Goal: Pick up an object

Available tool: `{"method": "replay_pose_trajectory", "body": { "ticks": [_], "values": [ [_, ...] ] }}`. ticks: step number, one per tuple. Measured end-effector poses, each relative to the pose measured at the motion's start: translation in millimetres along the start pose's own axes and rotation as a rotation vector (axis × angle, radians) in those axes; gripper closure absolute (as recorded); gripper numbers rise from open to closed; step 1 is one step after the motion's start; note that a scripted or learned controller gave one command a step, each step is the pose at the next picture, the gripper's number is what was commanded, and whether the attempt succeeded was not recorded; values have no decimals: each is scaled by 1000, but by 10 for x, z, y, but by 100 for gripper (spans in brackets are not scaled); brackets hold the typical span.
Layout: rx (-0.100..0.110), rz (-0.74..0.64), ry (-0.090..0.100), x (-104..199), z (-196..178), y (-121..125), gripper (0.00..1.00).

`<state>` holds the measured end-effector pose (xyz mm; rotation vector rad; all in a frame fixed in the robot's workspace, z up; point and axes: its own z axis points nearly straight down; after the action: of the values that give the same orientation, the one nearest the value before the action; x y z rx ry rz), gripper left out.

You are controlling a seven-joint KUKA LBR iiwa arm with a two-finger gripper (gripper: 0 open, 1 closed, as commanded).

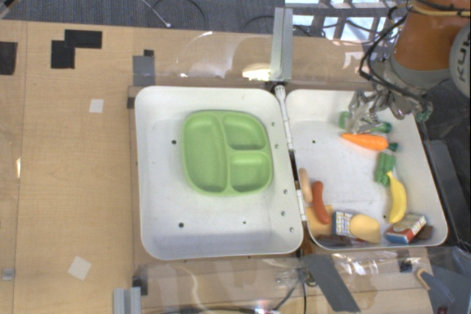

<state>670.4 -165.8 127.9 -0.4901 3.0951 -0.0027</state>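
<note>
Hovering low at far corner of right bin [433, 180], gripper [366, 112] sits just above carrot [365, 141]; finger state impossible to tell, metal parts blur together. Arm [430, 26] cut off at right edge. Right bin contents: one carrot, one banana [397, 198], one sausage [319, 195], one green piece [383, 167], small boxes at near edge hard to identify. Left bin [158, 180]: one green divided plate [226, 152].

end effector [366, 112] above carrot [365, 141], right bin [434, 180]
</note>
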Motion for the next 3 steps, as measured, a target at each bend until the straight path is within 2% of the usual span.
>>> {"method": "replay_pose_trajectory", "body": {
  "ticks": [1,2,3],
  "values": [
    [-1,22,-3,900,358,1076,100],
    [1,-316,2,1312,-510,219,100],
    [-3,-67,0,712,-982,878,100]
  ]
}}
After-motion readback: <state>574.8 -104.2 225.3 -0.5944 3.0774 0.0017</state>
